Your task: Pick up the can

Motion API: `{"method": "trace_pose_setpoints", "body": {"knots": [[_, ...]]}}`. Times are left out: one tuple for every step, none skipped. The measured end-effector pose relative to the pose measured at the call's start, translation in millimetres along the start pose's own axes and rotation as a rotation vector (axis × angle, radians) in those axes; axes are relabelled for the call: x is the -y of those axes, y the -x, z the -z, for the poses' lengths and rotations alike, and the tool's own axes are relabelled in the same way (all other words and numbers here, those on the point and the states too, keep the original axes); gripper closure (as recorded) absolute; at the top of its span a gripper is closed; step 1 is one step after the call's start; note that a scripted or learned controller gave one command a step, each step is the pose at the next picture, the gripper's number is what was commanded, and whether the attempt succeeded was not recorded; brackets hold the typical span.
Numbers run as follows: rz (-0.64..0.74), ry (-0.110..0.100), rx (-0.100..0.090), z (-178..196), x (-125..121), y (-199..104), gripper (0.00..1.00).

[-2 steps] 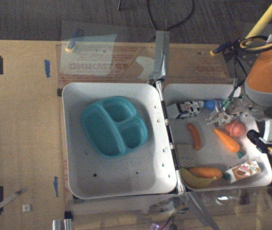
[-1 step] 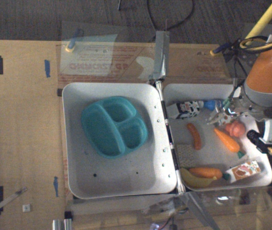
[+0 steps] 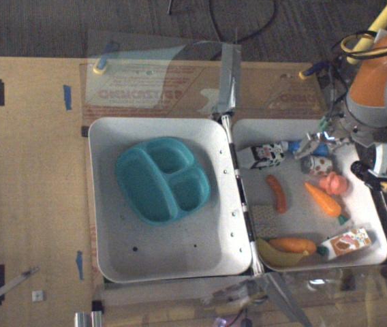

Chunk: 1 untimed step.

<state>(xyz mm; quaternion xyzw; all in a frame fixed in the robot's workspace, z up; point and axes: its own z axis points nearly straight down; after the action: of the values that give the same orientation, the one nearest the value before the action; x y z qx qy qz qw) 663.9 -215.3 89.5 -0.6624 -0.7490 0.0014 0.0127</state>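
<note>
The can [image 3: 317, 164] is small, with a red and white label. It lies in the right bin [image 3: 377, 251] near the far right corner. My gripper [image 3: 319, 142] hangs just beyond the can, at its far edge in the camera view, with the grey arm and its orange band [image 3: 374, 80] rising to the right. Nothing shows held in the gripper. A cow-patterned carton [image 3: 268, 155] lies just left of the can, and a pink toy [image 3: 334, 183] sits just in front of it.
Also in the right bin are a sausage [image 3: 276, 193], a carrot [image 3: 324, 200], a banana [image 3: 274, 252], an orange piece [image 3: 292, 244] and a juice carton [image 3: 347, 242]. The left bin [image 3: 105, 237] holds a teal divided plate [image 3: 163, 179].
</note>
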Motion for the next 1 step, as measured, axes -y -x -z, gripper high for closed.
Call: {"method": "trace_pose_setpoints", "body": {"knots": [[0.006,-0.001,0.004,10.9,-1.1,-1.7,1.0]]}}
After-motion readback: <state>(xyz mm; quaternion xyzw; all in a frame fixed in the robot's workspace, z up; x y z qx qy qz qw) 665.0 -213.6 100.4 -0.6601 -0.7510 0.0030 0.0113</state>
